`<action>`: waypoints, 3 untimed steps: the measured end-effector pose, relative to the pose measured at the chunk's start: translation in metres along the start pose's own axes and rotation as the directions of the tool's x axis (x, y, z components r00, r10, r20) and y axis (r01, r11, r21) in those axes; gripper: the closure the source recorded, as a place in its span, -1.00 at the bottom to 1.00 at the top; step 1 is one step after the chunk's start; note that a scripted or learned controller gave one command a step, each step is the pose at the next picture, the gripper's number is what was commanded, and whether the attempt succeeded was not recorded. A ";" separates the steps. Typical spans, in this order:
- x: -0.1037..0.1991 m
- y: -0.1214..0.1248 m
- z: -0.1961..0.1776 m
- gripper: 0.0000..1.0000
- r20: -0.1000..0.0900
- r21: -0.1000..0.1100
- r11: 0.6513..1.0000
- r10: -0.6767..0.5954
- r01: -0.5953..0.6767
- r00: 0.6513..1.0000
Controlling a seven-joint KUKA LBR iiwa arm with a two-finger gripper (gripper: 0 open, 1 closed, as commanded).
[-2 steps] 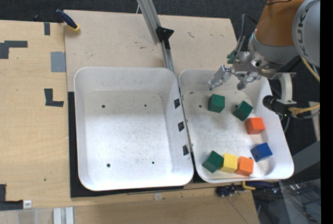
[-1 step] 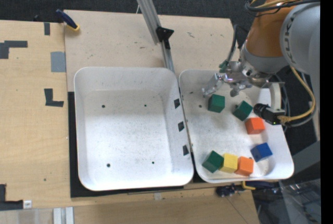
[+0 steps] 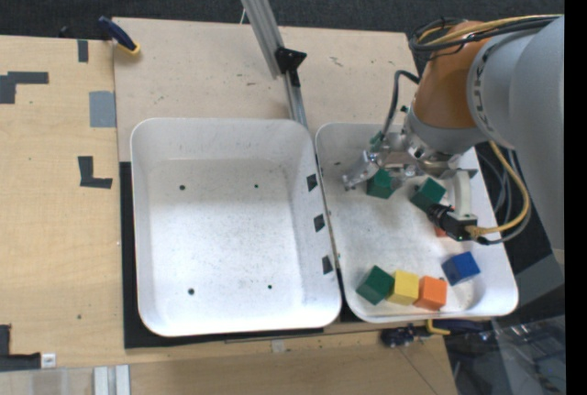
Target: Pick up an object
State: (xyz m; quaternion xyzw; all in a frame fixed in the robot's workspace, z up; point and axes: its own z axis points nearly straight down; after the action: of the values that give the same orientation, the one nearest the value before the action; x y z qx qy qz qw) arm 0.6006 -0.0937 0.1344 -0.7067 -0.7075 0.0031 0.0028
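While the tool [image 3: 378, 171] hangs in the right bin [image 3: 486, 301] at right of centre, a dark green block [image 3: 380, 186] sits beneath it; whether its fingers pinch it I cannot tell. Green [image 3: 374, 284], yellow [image 3: 405, 287], orange [image 3: 432, 292] and blue [image 3: 460, 268] blocks lie lower right

We see soft, even light from above. The white bins [image 3: 225, 132] look very bright, shadows are faint, and everything looks a little fuzzy.
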 end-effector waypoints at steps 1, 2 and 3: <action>0.000 0.002 -0.014 1.00 0.000 -0.006 1.000 -0.001 0.001 1.000; -0.001 0.003 -0.056 1.00 0.000 -0.011 1.000 0.000 0.000 1.000; 0.004 0.013 -0.113 1.00 0.000 -0.014 1.000 -0.001 0.001 1.000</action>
State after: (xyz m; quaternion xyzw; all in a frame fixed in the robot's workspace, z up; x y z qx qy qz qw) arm 0.6142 -0.0896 0.2469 -0.7063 -0.7080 -0.0017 -0.0021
